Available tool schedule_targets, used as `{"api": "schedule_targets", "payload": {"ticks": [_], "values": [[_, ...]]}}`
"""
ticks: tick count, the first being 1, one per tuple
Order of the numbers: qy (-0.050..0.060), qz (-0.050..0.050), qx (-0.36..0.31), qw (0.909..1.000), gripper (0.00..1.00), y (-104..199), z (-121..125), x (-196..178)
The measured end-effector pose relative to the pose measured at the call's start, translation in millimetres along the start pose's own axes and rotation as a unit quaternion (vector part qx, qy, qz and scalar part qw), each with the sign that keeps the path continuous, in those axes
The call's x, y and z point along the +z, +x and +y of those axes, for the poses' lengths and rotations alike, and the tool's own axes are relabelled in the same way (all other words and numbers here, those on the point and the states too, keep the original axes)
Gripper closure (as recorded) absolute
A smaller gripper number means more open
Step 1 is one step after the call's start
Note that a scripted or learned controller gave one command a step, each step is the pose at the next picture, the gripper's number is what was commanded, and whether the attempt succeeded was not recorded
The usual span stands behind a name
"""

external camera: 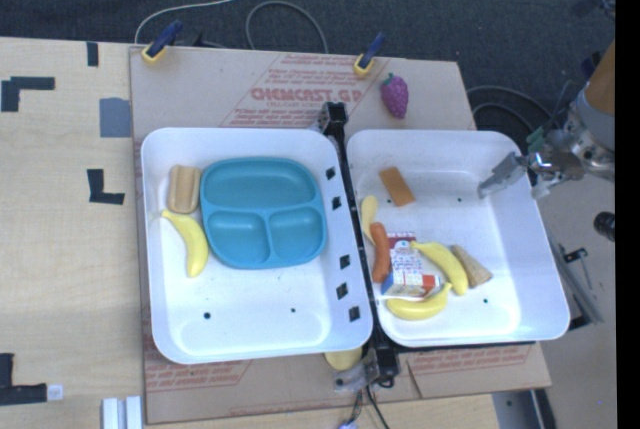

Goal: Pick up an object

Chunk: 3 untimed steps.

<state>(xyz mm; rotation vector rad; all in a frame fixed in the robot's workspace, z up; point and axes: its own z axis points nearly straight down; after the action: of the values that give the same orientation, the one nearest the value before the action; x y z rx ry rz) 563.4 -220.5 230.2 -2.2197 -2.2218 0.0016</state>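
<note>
Two shallow white bins sit side by side on a cardboard-covered bench, seen from above at a slant. The landmark here is the blue tray (265, 213), a divided plate lying in the left bin (250, 332).

Touching the tray's left edge is a tan bun (183, 187), with a banana (190, 243) just below it.

Right of the tray, across the black divider, is the right bin (520, 267). Nearest the tray in it lies a hot dog (381, 252), with a small yellow piece (369, 211) just above. Further right are an orange block (397, 186), a white carton (406, 267), two more bananas (445, 265) (415, 306) and a tan bread piece (473, 267), all clustered and touching.

Up and right of the tray, outside the bins on the cardboard, lies a purple grape bunch (396, 95).

Far right of the tray, the gripper (500, 179) hangs over the right bin's upper right edge. Whether its pincer is open or closed cannot be told; nothing is seen in it.
</note>
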Motion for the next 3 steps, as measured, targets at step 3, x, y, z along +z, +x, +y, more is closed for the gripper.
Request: {"api": "schedule_targets", "payload": {"ticks": [3], "values": [[-0.003,-0.001,-0.001,1.0000,0.00,106.9,107.6,144.7]]}}
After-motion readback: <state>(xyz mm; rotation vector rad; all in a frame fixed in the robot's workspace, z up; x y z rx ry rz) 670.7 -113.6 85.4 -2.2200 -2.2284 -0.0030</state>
